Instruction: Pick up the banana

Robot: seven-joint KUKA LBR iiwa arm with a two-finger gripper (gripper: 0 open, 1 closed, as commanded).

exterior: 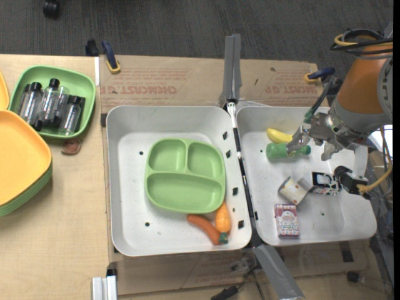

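banana [277, 134] in right bin [350, 233], divided plate [185, 174] in left bin [125, 167]

Even, bright overhead light fills the scene. The two shallow white plastic bins [119, 167] reflect it softly, without harsh glare. Shadows are faint and short: a soft one lies under the pale green divided plastic plate [185, 175] toward 6 o'clock. Focus is fairly sharp at the centre; the grey carpet floor [187, 8] at 12 o'clock looks slightly soft and grainy.
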